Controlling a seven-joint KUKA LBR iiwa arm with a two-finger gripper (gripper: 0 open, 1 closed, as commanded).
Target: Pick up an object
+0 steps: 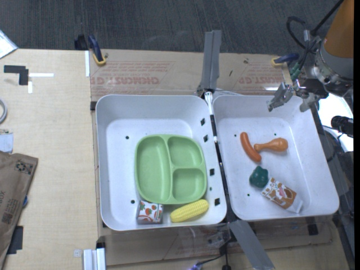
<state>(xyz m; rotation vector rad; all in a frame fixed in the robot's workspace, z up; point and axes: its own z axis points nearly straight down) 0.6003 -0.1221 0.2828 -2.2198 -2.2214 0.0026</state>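
Hanging over the far right corner of the right bin [320, 151], the gripper [292, 97] sits above the rim with its two fingers spread apart and nothing between them. The grey arm with its orange band [343, 24] reaches in from the right, cables looping beside it.

Down in the right bin, well apart from the gripper, a hot dog [248, 146] lies at a slant, and a tan drumstick [272, 145] touches it on its right side. Nearer to me a dark green toy [259, 176] rests just beside a small printed carton [279, 194], which lies tilted toward the near right corner.

Over in the left bin [112, 151], a green divided plate [170, 169] takes up the middle. A corn cob [189, 210] lies against its near edge, and a small printed box [149, 212] stands just to the left of the cob. Both bins rest on a sheet of cardboard [146, 72].
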